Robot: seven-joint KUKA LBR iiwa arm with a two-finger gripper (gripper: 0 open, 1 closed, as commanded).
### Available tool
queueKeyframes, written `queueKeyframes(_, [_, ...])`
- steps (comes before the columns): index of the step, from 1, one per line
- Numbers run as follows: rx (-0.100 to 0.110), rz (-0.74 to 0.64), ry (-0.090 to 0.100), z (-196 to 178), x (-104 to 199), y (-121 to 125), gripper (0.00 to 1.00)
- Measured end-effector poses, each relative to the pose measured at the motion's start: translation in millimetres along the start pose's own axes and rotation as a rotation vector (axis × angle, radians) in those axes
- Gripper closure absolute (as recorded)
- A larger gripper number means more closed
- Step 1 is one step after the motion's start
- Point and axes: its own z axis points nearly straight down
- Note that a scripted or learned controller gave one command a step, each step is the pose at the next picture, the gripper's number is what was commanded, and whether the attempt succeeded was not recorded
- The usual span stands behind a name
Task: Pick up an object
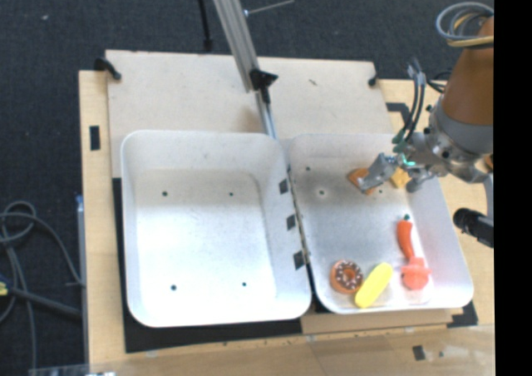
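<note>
Nearest to us, along the front wall of the right bin (453, 287), we see three toys in a loose row: a brown doughnut-like ring (346, 275), a yellow banana-shaped piece (373, 284) leaning against it, and an orange carrot-shaped piece (409, 253) lying lengthwise just to the right, apart from the yellow one. Beside them the left bin (133, 225) sits rim to rim with the right one on the counter (183, 87). Farther back in the right bin lies a small tan-orange object (359, 176), and this is what we take as the thing to pick, since the hand (384, 170) hangs right at it, its grey fingers pointing left from the wrist. We cannot tell whether the hand is spread or closed, nor whether it touches the object or merely hovers beside it; the object's shape is too small and blurred for us to name. We judge it light and probably a hard plastic toy like the others, so it would likely skid on the smooth white floor if nudged from one side. We would take hold across its narrow middle, squarely from above, closing gently, because a rounded glossy piece can squirt out of a pinch made near its end. A little yellow shows close under the wrist, and we cannot say what it is. Beyond, the grey arm with its orange band (470, 75) rises at the right, and a slanted metal post (233, 21) stands behind the bins.
</note>
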Motion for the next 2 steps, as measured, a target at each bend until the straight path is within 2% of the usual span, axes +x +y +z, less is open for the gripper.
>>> queueKeyframes(1, [-0.005, 0.002, -0.001, -2, 0, 1, 0.00])
queueKeyframes(2, [0.002, 0.004, -0.001, 59, 4, 1, 0.00])
